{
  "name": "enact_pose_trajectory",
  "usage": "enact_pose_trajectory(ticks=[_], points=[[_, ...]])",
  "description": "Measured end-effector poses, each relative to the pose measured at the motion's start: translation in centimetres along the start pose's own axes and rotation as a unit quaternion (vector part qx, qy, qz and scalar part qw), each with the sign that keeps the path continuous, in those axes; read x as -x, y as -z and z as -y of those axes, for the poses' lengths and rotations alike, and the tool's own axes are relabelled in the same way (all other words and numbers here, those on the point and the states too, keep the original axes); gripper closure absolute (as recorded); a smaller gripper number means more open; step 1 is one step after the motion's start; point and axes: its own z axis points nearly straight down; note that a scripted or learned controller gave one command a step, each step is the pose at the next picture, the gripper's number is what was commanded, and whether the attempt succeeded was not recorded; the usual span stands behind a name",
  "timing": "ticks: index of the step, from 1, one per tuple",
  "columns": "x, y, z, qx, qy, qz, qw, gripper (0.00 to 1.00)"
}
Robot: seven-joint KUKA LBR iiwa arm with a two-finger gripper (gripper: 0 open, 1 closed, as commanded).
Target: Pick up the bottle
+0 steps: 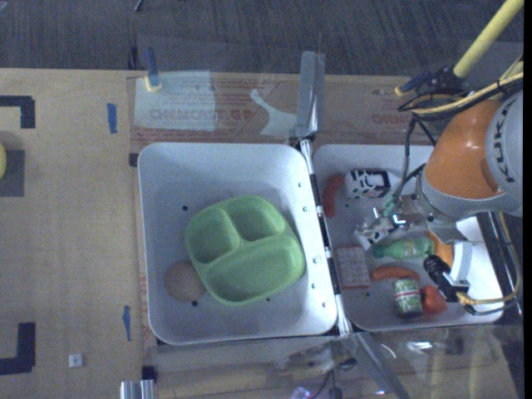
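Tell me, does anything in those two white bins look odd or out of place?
The green divided plate sits askew in the left bin, overlapping a tan round object at its edge. In the right bin, the green bottle lies on its side among the cluttered toys. Nothing looks spilled or broken.

Even, diffuse overhead light; soft, low-resolution picture.

The two white bins are the brightest areas: the left bin (158, 248) reads flat and nearly washed out, with only faint shading along its walls. The green tray (244, 248) casts a thin, soft shadow at its lower edge. Glare streaks the clear plastic sheet (212, 106) on the wooden bench (66, 248) and the transparent panel along the bottom edge. The carpet (266, 15) at the top stays dim. Small items in the right bin (366, 318) blur together, and the arm's orange band (465, 160) looks smooth, with a gentle highlight.
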Motion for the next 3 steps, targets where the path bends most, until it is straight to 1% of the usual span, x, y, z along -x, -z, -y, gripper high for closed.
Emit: enact_pose_trajectory(ticks=[1,2,3], points=[[4.1,-0.2,1.3,-0.005,-0.094,-0.007,0.9956,0.00],[4.7,-0.3,-0.2,-0.012,-0.057,-0.007,0.9983,0.00],[3.1,-0.2,0.3,-0.009,-0.160,0.001,0.9870,0.00]])
